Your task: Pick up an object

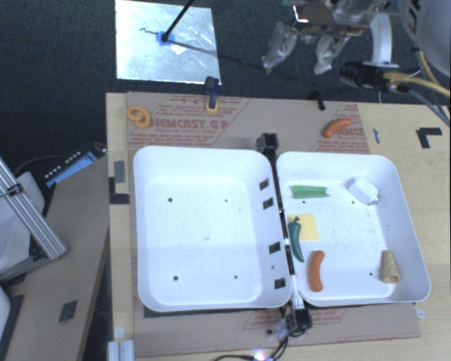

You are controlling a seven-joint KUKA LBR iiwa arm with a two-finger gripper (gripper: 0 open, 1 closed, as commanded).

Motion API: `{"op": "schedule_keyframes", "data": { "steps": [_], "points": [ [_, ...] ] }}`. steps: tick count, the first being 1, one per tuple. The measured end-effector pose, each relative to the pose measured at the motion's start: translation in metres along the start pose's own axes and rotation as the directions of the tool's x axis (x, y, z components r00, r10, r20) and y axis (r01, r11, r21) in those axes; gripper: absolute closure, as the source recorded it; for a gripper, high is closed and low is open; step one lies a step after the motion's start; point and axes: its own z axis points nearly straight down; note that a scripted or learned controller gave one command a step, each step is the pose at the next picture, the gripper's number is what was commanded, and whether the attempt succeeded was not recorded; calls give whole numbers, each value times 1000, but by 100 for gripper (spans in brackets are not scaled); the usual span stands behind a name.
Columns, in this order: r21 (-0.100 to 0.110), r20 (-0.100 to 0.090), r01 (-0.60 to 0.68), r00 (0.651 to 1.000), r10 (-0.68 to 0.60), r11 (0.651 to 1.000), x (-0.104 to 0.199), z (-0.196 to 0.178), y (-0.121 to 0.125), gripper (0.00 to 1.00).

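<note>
We see the hand (303, 55) wide and empty, beyond the right bin's (352, 240) far edge; nothing is picked up yet.

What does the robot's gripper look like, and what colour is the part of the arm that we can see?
The gripper has a body of silvery grey metal and two pale grey fingers, which look jointed and grow narrower toward their tips. The arm has a smooth, rounded shell in light grey. No markings can be read on either.
</note>
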Motion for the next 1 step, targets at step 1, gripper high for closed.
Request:
{"op": "schedule_keyframes", "data": {
  "steps": [1],
  "points": [
    [10,4,-3,1000,3,1000,-5,-3,0,100]
  ]
}}
